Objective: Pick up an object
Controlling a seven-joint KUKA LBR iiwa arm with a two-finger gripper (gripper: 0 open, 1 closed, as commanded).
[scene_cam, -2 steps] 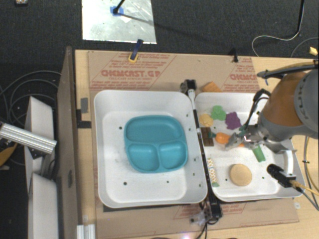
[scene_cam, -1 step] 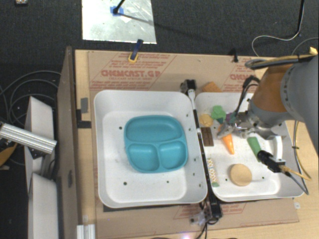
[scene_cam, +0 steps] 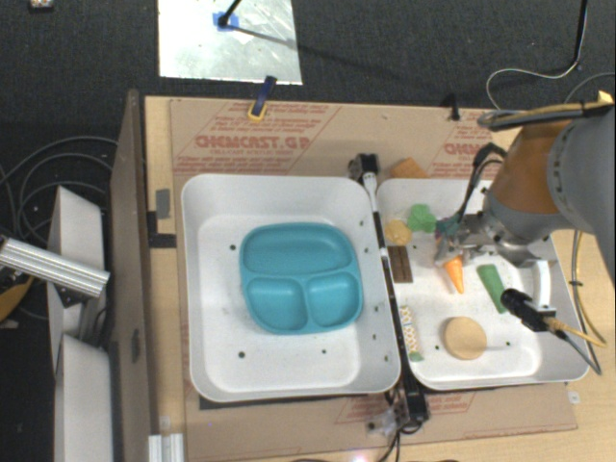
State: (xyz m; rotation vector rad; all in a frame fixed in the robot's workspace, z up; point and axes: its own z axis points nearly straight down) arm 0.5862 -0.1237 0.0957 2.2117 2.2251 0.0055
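I read the left bin as the drop side, holding a teal divided plate. Right bin holds the pick stock. Gripper hangs over the orange carrot; finger state: cannot tell.

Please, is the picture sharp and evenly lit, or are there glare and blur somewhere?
Camera view: mostly sharp and evenly lit; glare on the shiny sheet on the floor beyond the bench; soft shadows beside the blue tray; the arm looks slightly blurred, the gripper small and indistinct.
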